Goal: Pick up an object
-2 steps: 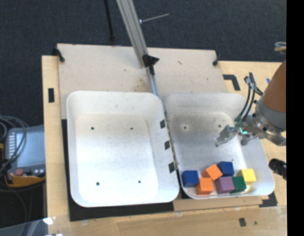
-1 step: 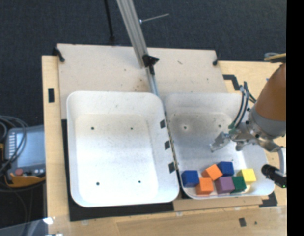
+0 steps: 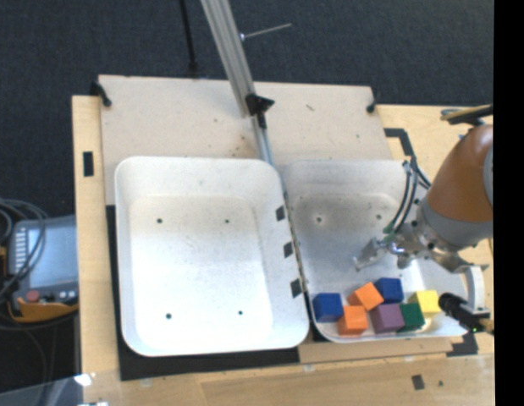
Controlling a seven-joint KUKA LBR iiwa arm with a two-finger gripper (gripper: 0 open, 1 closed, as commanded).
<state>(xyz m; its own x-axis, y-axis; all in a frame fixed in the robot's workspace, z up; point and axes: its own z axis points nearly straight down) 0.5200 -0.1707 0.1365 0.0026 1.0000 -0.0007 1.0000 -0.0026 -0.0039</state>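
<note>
Several small blocks lie clustered along the near edge of the right bin (image 3: 329,193): a blue block (image 3: 328,305), two orange blocks (image 3: 368,295) (image 3: 355,319), a second blue block (image 3: 388,289), a purple block (image 3: 386,317), a green block (image 3: 411,315) and a yellow block (image 3: 427,301). My gripper (image 3: 385,253) hangs low over the right bin, just behind the cluster and closest to the second blue block and the upper orange one. No block shows in its grasp. The orange-banded wrist (image 3: 460,184) leans in from the right.
The left bin (image 3: 126,227) sits beside the right one, their walls touching along the middle. A slanted metal rail (image 3: 232,49) rises from behind the bins. A pale board lies under the bins on the wooden bench.
</note>
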